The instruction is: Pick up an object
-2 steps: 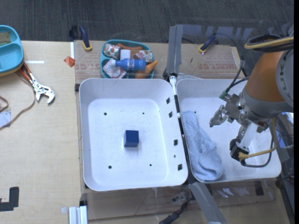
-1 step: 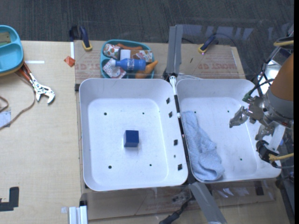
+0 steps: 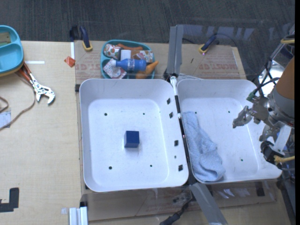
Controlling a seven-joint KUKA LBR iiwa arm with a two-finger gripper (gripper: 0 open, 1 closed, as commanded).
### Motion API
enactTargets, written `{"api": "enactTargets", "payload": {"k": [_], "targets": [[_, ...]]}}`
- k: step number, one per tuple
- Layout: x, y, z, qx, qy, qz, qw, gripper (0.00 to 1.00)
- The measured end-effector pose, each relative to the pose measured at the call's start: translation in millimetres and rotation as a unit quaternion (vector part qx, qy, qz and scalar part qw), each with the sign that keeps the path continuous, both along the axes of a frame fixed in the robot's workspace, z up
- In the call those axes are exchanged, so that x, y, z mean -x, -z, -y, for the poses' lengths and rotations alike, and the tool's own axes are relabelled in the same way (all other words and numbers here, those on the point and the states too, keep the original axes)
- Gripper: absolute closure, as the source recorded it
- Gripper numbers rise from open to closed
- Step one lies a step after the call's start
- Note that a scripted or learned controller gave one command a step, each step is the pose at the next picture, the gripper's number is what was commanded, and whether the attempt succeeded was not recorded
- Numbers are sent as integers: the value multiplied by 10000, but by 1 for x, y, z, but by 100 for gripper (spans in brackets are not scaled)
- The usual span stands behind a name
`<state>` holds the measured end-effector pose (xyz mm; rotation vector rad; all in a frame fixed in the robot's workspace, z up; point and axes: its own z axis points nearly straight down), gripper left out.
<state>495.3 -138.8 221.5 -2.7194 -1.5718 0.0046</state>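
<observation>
Claw [image 3: 240, 118] over right bin [image 3: 225, 90], right of cloth [image 3: 202, 149], apart from it; fingers' spread cannot tell. Blue cube [image 3: 132, 138] in left bin [image 3: 93, 93].

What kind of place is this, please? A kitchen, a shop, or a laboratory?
Most likely a robotics laboratory or workshop bench. Two white bins sit side by side for a pick test, one with a blue cube, one with a grey cloth. A wrench lies nearby.
</observation>
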Motion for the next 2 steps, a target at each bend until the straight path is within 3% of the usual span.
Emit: {"api": "enactTargets", "payload": {"k": [1, 2], "targets": [[18, 31, -61, -2, 1328, -12, 9911, 0], [-9, 31, -59, 7, 1658, -5, 9862, 0]]}}
